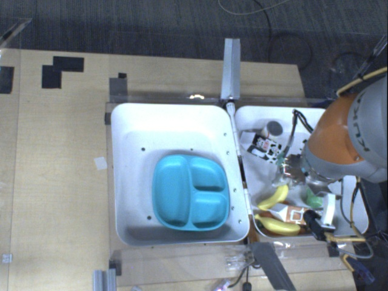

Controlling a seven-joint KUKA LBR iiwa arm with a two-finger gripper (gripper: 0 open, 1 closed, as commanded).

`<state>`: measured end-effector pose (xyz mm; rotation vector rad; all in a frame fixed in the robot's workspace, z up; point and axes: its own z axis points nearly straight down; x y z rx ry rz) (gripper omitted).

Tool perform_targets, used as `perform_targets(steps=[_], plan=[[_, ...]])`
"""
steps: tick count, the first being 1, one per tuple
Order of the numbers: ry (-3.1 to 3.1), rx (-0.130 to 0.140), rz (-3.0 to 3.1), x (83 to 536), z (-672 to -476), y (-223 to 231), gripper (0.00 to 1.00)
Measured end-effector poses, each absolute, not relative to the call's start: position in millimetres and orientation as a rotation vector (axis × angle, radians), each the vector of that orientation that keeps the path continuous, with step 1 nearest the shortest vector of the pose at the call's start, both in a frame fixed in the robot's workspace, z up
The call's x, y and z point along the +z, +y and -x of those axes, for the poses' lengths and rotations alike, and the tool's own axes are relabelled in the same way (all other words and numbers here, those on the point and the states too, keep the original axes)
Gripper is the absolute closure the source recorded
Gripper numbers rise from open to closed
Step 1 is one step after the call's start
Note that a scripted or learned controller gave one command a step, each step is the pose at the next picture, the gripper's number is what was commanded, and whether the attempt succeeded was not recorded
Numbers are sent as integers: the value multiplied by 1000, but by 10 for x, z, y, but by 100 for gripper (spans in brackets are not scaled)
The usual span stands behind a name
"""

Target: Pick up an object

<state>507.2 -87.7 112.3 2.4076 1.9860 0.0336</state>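
No text, number or brand can be read anywhere here. The nearest thing to print is a small white package with black markings (pixel 262 145) lying in the right bin (pixel 250 117), just beside a round grey cap, but its marks are too small and blurred to make out as letters. Toward the front of that bin, between the two bananas (pixel 274 197), lies a small orange and white packet (pixel 292 213); whatever is printed on it is likewise illegible. Left of the bins, black rectangular patches (pixel 60 70) sit on the bench top; they are plain shapes and carry no writing.
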Motion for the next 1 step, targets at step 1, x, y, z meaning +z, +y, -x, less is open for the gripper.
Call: perform_targets(steps=[1], plan=[[1988,6,-2428,2150,-5247,-201,100]])
